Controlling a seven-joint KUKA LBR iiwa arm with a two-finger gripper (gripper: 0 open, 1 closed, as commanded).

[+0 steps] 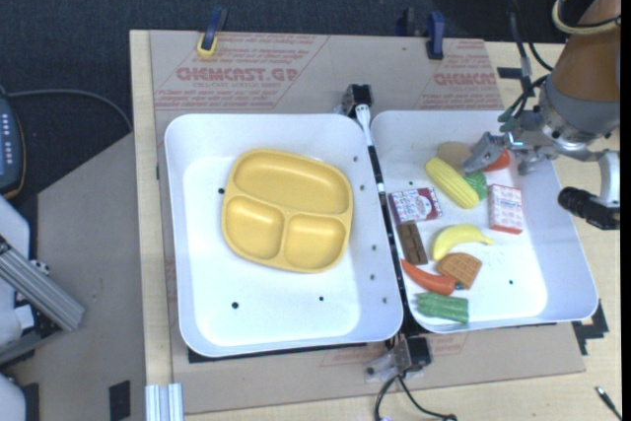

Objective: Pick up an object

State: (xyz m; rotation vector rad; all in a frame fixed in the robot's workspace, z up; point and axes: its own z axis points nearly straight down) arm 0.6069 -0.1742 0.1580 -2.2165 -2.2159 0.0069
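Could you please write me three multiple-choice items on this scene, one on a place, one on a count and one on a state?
1. Where does the yellow tray lie?
A. left bin
B. right bin
C. bare bench

2. How many compartments does the tray have?
A. two
B. three
C. five

3. How does the gripper stand?
A. over the left bin
B. outside both bins
C. over the right bin's far end

Answers: 1 A, it sits alone in the left bin. 2 B, one long section and two smaller ones. 3 C, it is beside the corn cob.
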